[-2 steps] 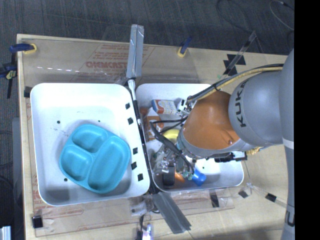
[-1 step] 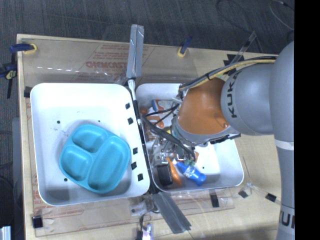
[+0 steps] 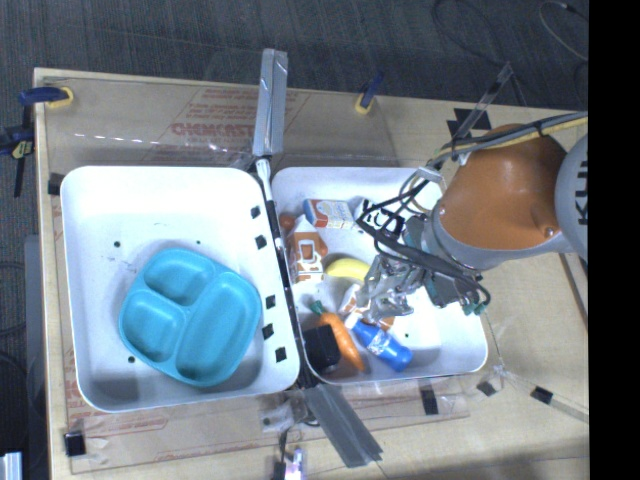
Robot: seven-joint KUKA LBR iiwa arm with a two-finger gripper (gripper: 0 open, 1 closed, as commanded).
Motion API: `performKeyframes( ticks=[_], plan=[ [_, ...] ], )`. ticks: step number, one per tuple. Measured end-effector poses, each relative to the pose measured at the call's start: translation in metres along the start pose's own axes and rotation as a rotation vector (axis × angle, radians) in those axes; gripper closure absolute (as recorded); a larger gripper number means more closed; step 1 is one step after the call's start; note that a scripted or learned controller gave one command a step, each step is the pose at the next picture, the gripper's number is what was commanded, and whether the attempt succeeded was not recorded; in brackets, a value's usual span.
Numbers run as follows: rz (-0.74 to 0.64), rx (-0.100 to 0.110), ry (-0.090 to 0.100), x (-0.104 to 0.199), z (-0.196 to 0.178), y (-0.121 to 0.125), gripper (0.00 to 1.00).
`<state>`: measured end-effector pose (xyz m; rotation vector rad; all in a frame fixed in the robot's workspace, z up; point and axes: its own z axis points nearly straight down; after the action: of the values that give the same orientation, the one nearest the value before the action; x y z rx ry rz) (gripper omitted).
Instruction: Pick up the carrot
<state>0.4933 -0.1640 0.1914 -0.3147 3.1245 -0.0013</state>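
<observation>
The carrot is orange and lies near the front wall of the right bin, between a black block and a blue can. My gripper hangs low over the bin, just above and slightly right of the carrot's upper end, close to the blue can. The grey wrist and orange band cover the bin's right part. I see nothing lifted off the bin floor.
A yellow fruit, a small orange-and-white carton and a flat packet crowd the right bin's left side. The left bin holds a blue divided plate. A metal divider runs between the bins.
</observation>
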Motion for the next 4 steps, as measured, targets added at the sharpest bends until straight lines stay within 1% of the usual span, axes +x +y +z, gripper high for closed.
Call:
performKeyframes(
  ticks=[1,2,3,4],
  plan=[
    [-0.001,-0.001,0.0,0.0,0.0,0.0,0.0],
    [-0.697,-0.006,0.003,0.0,0.101,0.009,0.0],
    [-0.7,0.008,-0.019,-0.008,0.089,0.009,1.0],
    [-0.73,-0.002,0.0,-0.011,-0.016,0.053,1.0]
  ],
)
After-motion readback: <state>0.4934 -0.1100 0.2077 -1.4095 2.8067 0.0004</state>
